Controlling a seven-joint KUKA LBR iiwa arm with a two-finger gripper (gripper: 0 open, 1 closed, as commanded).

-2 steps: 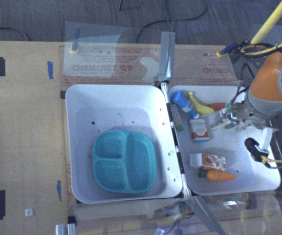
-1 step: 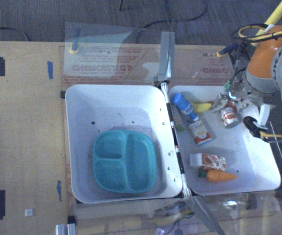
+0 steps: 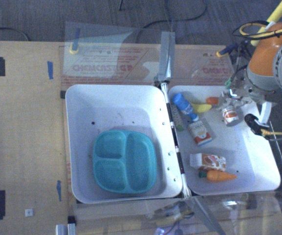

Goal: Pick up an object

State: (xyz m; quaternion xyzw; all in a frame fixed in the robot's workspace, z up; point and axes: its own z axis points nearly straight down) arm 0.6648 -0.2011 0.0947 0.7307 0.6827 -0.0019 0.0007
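The tool (image 3: 231,98) hovers near the right bin's (image 3: 263,173) far edge, above a small can (image 3: 230,115); its grip state cannot be determined.

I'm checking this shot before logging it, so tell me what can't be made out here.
- Gripper, camera view: its fingers blur into the wrist hardware, so open or shut is unclear.
- Small can: beside the gripper; whether it is touched is unclear.
- Carton and packet: print too small to read.
- Arm: cut off by the right edge.
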